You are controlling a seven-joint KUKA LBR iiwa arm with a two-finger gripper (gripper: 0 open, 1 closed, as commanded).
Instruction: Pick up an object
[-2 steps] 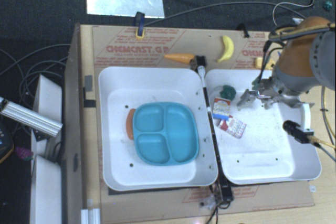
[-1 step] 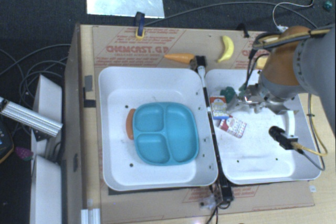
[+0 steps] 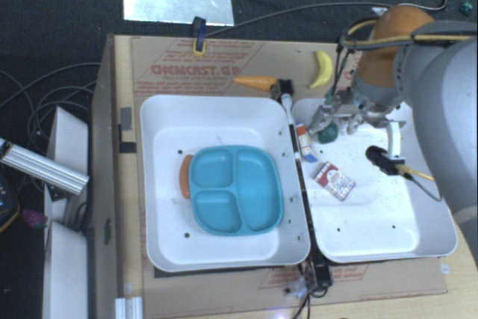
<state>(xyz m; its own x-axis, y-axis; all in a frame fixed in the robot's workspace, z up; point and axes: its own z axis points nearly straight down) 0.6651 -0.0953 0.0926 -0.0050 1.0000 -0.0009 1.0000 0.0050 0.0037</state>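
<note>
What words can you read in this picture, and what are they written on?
"CHEMCAST" in big red letters, followed by marks like "G P", on the brown board under the two bins.
Smaller red lines of print on that same board, above the big word and along the bottom edge: too blurred to read.
The red and white packet in the right bin: its print is too small to read.
The small packet by the divider: unreadable as well.

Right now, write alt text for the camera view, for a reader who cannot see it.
A grey robot arm reaches from the right, its gripper low over the far left corner of the right white bin, above a small teal object. That bin also holds a red-and-white packet; the left bin holds a blue divided plate.
</note>
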